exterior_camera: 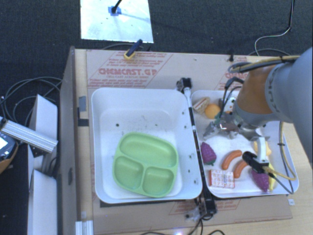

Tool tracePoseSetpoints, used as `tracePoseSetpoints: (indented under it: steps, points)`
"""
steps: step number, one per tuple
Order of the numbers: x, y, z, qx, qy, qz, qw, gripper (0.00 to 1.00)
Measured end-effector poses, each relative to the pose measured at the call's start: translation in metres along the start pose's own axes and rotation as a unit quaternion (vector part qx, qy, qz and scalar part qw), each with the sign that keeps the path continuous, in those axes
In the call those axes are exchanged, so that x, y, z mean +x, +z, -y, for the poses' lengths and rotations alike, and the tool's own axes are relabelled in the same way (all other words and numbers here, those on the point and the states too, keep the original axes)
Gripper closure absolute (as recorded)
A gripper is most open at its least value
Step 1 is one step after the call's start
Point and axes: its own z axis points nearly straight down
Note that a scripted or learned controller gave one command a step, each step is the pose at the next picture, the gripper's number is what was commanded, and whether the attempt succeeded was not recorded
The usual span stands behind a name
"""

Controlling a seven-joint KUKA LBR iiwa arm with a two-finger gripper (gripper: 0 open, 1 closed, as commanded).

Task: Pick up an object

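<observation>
Seemingly nothing has been lifted yet: the toy food lies loose on the floor of the right bin (286, 166), so the pick remains to be done. Nearest the jaws (218, 128) is an orange ball (212, 111), just beyond them toward the bin's far wall; a purple grape bunch (208, 152) and two sausages (234, 161) lie nearer the bin's front. The arm (274, 94) leans in low over this bin. Whether the jaws are parted or clenched, I cannot tell.

Small toy foods (232, 159) lie scattered in the right bin (288, 168).
</observation>
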Motion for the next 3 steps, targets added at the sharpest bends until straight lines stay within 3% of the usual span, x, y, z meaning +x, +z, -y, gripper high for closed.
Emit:
tracePoseSetpoints:
  steps: [1, 2, 3]
  points:
    - [-0.002, 0.005, -0.080, 0.023, 0.004, -0.002, 0.9997, 0.00]
    - [-0.003, -0.005, -0.079, 0.027, 0.001, -0.002, 0.9996, 1.00]
    - [-0.033, 0.000, -0.018, 0.000, 0.000, 0.001, 1.0000, 1.00]
